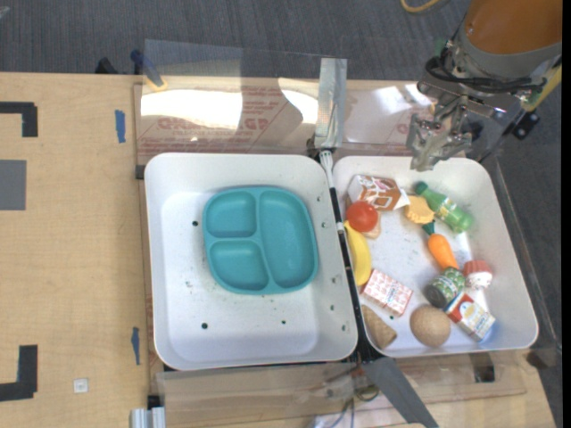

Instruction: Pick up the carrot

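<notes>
The carrot (442, 250) is a short orange piece lying in the middle of the right bin (510, 239), between a green bottle and a dark green can. My gripper (434, 154) hangs above the bin's far edge, up and slightly left of the carrot and well apart from it. Nothing shows between its fingers.
Around the carrot lie a green bottle (443, 206), a yellow-orange piece (417, 209), a tomato (362, 217), a banana (359, 255), a snack packet (388, 292), a can (445, 287), a small carton (471, 315) and a potato (430, 325). The left bin (174, 328) holds a teal divided plate (260, 239).
</notes>
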